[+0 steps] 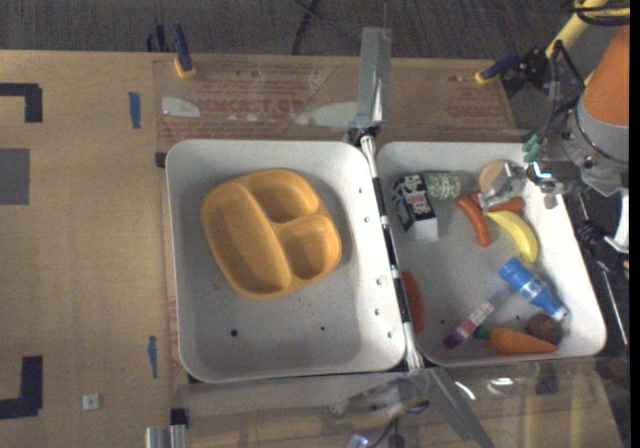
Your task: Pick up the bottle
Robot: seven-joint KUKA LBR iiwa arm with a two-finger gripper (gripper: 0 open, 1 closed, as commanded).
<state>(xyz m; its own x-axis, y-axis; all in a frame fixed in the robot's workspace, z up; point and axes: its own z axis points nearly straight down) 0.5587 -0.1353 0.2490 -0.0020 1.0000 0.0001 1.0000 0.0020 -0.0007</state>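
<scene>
A blue bottle (pixel 528 285) lies on its side in the right bin (pixel 440 276), towards the front right, its pale cap pointing at the front corner. A small clear bottle with a green label (pixel 441 184) lies at the back of the same bin, next to a black-and-white carton (pixel 414 204). My gripper (pixel 523 192) hangs over the back right of this bin, above the banana (pixel 515 234) and a red sausage (pixel 474 218), well behind the blue bottle. Its fingers (pixel 497 196) stand open with nothing held between them.
A round bun (pixel 491 175) sits beside the gripper. A carrot (pixel 520 341), a brown lump (pixel 545 327) and a purple-pink stick (pixel 468 324) crowd the front. A red pepper (pixel 413 301) lies by the left wall. The left bin (pixel 200 336) holds a yellow divided plate (pixel 270 231).
</scene>
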